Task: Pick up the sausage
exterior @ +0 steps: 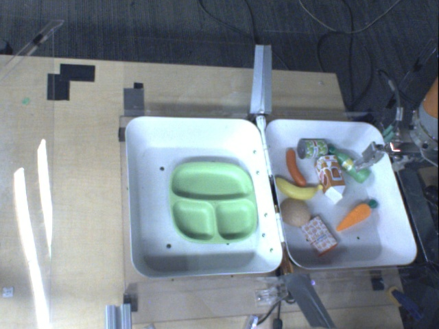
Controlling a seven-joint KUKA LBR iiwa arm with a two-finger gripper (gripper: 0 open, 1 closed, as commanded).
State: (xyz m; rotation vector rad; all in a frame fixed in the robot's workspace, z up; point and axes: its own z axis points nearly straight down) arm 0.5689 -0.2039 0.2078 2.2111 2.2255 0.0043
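I see two white bins side by side on the bench. The left bin [147, 184] holds a green tray [210, 199] with three compartments. The right bin [398, 245] holds the clutter. The sausage [295, 166] lies in the right bin's upper left part, slanted, its lower end just above the banana [296, 190]. A can [312, 147] lies just beside its upper end, to the right. Below the banana sits a brown potato [295, 213], and next to that a small patterned box [319, 234]. A carrot [357, 216] lies toward the bin's right side, a carton [331, 173] sits mid-bin, and a green bottle [352, 166] lies beside it. The gripper [374, 153] sits at the bin's upper right, near the bottle and well apart from the sausage. I cannot tell its state; it grasps nothing I can see.
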